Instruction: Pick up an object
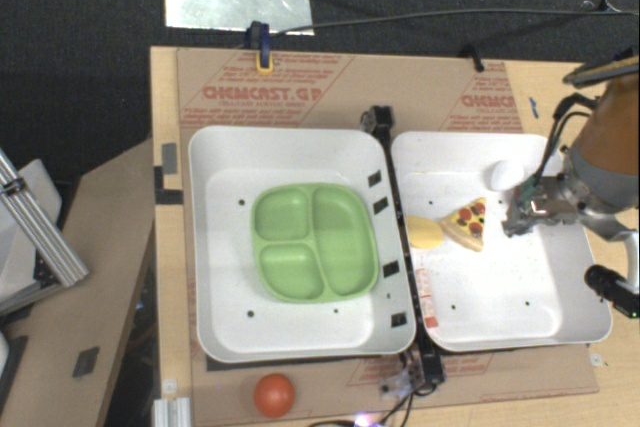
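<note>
Your pincer sits over the right bin, upper right part, arm coming in from the right edge. Whether it is spread or pressed together you cannot tell; it is dark and blurred here, and nothing visibly sits in it.

Nearest pickable thing: the pizza slice, lying flat on the right bin's floor just to the pincer's left, near but apart from it. Its long axis seems to run upper right to lower left, crust toward the lower left, though it's small, so take that loosely. Touching or just beside the slice on its left is a yellow disc, close to the bin's left wall.

So your move, as a judgement: a short shift left and slightly down-frame, then descend; line up across the slice's narrow width.

The green tray is in the left bin, well apart. An orange ball rests on the counter below the left bin.
</note>
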You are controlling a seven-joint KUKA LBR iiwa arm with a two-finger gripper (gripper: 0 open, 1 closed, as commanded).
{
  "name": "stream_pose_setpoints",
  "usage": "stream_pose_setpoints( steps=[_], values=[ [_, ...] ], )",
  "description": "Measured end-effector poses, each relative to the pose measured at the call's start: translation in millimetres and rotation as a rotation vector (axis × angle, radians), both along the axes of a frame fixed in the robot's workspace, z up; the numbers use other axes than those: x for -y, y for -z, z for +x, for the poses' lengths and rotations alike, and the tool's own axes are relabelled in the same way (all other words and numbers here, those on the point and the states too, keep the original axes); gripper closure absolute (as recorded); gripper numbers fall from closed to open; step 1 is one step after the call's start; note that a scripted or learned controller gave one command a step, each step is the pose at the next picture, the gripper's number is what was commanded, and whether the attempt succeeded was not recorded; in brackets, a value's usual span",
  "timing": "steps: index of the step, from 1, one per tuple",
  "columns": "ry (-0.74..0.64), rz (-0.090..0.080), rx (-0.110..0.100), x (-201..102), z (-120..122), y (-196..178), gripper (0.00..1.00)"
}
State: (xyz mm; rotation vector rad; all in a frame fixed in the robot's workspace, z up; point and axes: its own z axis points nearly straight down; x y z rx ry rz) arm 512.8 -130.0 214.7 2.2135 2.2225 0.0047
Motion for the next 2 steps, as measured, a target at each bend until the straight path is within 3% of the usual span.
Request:
stream_pose_setpoints(
  steps=[2],
  values=[
    [-0.005, 0.003, -0.003, -103, -1, -8, 1.0]
  ],
)
